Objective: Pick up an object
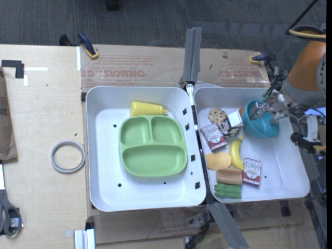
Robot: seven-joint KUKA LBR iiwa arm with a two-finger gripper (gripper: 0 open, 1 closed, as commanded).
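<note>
Green beans [227, 190] are lying nearest the camera at the lower edge of the right bin [290, 183], with a sausage-like piece [229, 176], a small red carton [252, 170], a banana [236, 153], a second red packet [212, 136] and a cookie [218, 116] sitting above them toward mid-frame. Right of these, at the upper right of the frame, the tool [267, 108] is hanging over a teal bowl [261, 124] in that bin's upper part, and whether it is spread or pressed together cannot be told. Across the divider, the left bin [101, 139] is carrying a green divided plate [153, 147] and a yellow piece [148, 108] at its top edge, while a grey ring [68, 156] is resting on the tabletop [41, 118] at the left.
</note>
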